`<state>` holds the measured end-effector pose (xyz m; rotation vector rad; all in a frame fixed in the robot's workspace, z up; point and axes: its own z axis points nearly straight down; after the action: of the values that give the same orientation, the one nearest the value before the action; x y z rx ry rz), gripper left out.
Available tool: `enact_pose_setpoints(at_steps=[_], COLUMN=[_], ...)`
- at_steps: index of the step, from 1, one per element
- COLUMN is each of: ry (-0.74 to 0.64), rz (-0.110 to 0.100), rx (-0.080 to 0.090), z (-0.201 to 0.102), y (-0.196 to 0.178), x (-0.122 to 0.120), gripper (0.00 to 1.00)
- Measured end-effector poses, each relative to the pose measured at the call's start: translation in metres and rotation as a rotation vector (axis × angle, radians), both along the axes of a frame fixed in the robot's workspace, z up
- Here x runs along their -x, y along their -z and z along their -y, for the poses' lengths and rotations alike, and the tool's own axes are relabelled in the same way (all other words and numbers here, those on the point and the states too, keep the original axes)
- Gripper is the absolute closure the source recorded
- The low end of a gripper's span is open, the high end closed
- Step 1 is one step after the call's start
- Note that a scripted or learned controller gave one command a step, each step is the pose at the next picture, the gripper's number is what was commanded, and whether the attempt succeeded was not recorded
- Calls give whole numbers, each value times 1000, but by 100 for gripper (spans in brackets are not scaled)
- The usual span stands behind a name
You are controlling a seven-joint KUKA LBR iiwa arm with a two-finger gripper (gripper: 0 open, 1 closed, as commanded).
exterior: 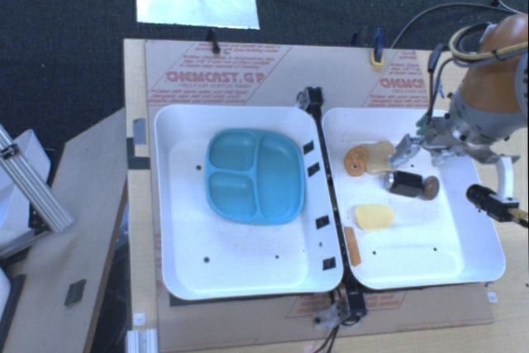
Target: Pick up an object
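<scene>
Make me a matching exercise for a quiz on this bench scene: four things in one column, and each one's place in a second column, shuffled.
Things:
1. blue plate
2. yellow block
3. orange stick
4. pincer

Places:
A. right bin, along its left wall near the front
B. over the right bin's far part, beside the tan roll
C. left bin, about the middle
D. right bin, nearer the front than the dark object

Pairs: 1-C, 2-D, 3-A, 4-B
</scene>
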<state>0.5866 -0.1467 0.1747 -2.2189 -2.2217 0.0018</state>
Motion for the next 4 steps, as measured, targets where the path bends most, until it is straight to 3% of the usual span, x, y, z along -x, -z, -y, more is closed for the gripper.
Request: enact_pose_setpoints(at_steps=[1, 2, 4], ry=[0, 1, -4], rz=[3, 12, 7], rx=[1, 4, 2], z=[-3, -1, -9], y=[61, 45, -61], x=[-4, -6, -17], gripper=[0, 100, 100])
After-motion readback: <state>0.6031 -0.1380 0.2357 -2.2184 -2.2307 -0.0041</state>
